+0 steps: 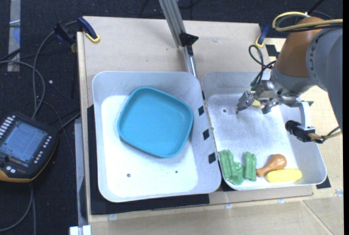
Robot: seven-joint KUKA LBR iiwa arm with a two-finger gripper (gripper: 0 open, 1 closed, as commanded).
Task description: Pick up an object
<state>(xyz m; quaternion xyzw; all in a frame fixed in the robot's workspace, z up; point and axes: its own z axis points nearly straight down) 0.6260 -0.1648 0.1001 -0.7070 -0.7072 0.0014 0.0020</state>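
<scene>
The objects lay bunched in the near corner of the right bin [305, 136]: two green pieces, a cactus-like one [230, 167] and a straighter one [250, 165], then a brown drumstick [272, 163] and a yellow piece [283, 175]. The drumstick rested just beside the straighter green piece, and the yellow piece touched or nearly touched the drumstick, against the bin's near wall. All four sat loose on the bin floor.

The gripper [254, 102] hung over the far part of that same bin, well apart from the objects, with nothing between its fingers. Its fingers looked spread, the tips pointing down and to the left toward the bin floor. The grey arm [322, 59], with its orange band [294, 48], reached in from the right above the bin.

Left of the right bin sat the left bin [109, 136], touching it along one edge, and in it lay a blue plate [155, 121]. Both bins rested on the pale surface [136, 43]. A metal pole [169, 2] slanted down to the surface beyond the bins. On the dark floor, left of the surface, lay a pendant [24, 144] with cables.
</scene>
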